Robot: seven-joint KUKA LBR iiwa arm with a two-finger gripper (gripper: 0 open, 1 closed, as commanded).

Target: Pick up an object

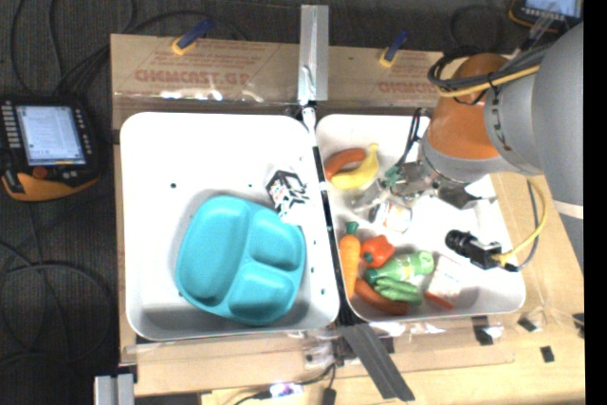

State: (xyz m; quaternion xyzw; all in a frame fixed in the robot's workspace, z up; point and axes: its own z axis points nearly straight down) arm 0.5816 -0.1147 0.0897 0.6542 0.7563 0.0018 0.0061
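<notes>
Closest to the lens is the arm (560,100), whose orange band (465,133) is carried over the right bin (488,294) from 3 o'clock. The gripper (400,190) is seen low over that bin, a little toward 11 o'clock of its centre. Whether it is apart or together cannot be told, since the wrist hides it, and nothing is seen clamped in it. No object is judged to be picked yet.

Just below the gripper, at its 6 o'clock, a pale translucent item (395,219) is found, too blurred to be named. It is judged the likeliest target. For the step to be done well, the descent should be centred over that one item and held apart from the banana (358,170) at the gripper's 9 o'clock. The closing should be made only once the bin floor is nearly reached. A glassy thing caught off-centre may be squeezed out sideways.

In the right bin, a red-brown sausage (343,156) is laid against the banana at 10 o'clock. A carrot (349,259) is set along the left wall at 8 o'clock, with a red pepper (377,249) just beside it. A green vegetable (403,268) and a small white box (446,278) are found at 6 o'clock.

In the left bin (161,166), a turquoise divided tray (242,261) is placed toward 5 o'clock. A small black-and-white cube (286,192) is found at 2 o'clock, near the tray's upper edge.
</notes>
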